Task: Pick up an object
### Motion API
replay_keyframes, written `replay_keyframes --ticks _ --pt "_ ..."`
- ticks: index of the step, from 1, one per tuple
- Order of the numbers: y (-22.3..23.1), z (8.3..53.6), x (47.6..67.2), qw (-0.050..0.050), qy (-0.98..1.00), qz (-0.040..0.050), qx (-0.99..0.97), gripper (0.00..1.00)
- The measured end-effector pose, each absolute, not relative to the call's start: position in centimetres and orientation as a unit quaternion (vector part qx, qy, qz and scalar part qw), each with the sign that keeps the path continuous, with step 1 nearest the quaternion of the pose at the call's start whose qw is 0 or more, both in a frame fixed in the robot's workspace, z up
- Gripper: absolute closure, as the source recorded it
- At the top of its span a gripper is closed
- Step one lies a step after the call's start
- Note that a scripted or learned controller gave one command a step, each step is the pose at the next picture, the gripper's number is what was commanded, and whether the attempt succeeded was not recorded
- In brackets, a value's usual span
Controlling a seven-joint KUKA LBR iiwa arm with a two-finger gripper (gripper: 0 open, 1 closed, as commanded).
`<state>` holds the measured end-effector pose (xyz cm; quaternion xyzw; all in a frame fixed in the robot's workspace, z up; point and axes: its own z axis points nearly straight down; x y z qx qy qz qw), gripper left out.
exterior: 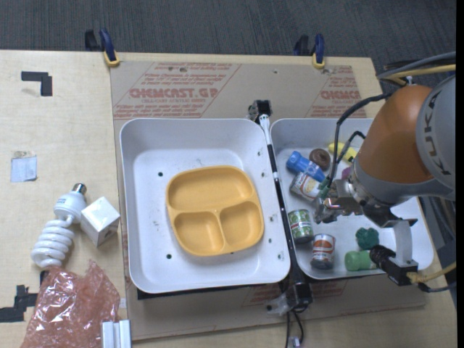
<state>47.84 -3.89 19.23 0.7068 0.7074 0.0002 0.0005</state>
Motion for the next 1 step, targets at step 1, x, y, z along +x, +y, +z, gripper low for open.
replay_keyframes --ticks 1 --pt "-9.5 16.9 50.58 0.001 0.707 0.0 0.707 0.0"
